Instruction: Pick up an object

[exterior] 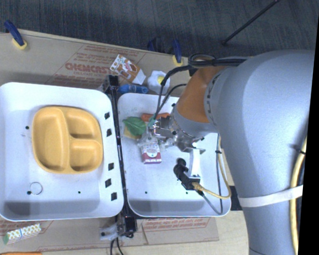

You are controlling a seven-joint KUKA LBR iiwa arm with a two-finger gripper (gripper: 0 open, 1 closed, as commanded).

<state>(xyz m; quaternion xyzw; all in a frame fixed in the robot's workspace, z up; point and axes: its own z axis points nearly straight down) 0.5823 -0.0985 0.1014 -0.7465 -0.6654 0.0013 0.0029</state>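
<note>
From the overhead camera, the grey arm (259, 133) with its orange band (195, 97) reaches over the right bin (169, 208), and the gripper (157, 136) hangs low among a small cluster of objects near that bin's upper left part. Whether it is apart or closed cannot be told, since the wrist hides it.

Just below the gripper lies a small red-and-white packet (151, 154), touching or nearly touching it. Just left of the gripper sits a green object (133, 126), and just above it an orange piece (147, 117) peeks out.

Well left of the gripper, in the left bin (9, 194), rests a yellow divided tray (67, 139). Above the gripper, outside the bins on the cardboard (70, 66), lie a printed snack packet (122, 66) and a blue object (134, 88).
</note>
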